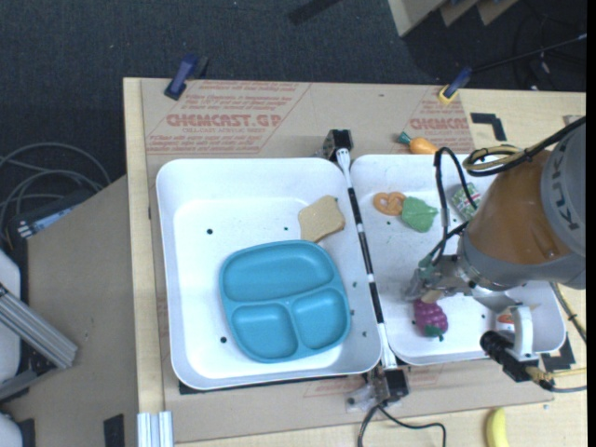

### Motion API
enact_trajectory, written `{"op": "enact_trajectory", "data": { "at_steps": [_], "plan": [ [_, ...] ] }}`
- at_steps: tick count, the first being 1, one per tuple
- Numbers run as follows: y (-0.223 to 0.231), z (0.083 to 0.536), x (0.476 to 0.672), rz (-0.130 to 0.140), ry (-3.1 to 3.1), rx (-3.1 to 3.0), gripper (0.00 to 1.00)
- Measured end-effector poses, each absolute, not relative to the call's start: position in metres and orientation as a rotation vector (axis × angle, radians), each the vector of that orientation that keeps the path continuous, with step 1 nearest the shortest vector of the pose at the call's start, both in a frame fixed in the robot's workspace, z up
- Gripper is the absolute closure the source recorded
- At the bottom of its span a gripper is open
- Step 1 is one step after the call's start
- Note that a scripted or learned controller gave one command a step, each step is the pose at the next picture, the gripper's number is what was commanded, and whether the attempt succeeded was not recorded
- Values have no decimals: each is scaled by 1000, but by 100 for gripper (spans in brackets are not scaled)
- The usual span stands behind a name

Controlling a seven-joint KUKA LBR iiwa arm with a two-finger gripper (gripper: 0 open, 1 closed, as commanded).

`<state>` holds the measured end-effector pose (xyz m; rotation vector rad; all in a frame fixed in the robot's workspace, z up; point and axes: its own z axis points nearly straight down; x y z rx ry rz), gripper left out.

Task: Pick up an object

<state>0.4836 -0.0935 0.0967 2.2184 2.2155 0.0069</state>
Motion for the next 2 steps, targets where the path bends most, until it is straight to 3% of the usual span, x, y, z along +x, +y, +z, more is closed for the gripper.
{"op": "enact_trajectory", "data": {
  "at_steps": [1, 2],
  "plan": [
    [-33, 186, 553, 5, 2223, 2218, 100],
    [2, 226, 547, 2, 2223, 2219, 100]
  ]
}}
